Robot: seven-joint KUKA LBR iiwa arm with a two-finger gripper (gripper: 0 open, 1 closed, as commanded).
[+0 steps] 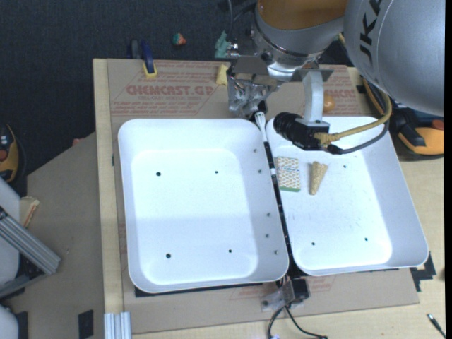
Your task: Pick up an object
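Note:
A small rectangular pad with a green-dotted pattern (288, 174) lies flat in the right bin (367, 217), near its left wall. Just to its right lies a tan cone-shaped piece (318, 177), point toward the front. My gripper (244, 99) hangs over the back edge of the bench, just behind the back right corner of the left bin (191, 203). It is well behind and to the left of both objects. Nothing shows in its grasp. The grey arm with its orange band (304, 6) covers the top right of the view.
A black cylindrical unit (295, 130) with a yellow cable hangs from the wrist over the right bin's back left corner. A blue clamp (148, 58) sits on the cardboard board (169, 87) behind the left bin. A dark rail (275, 189) separates the bins.

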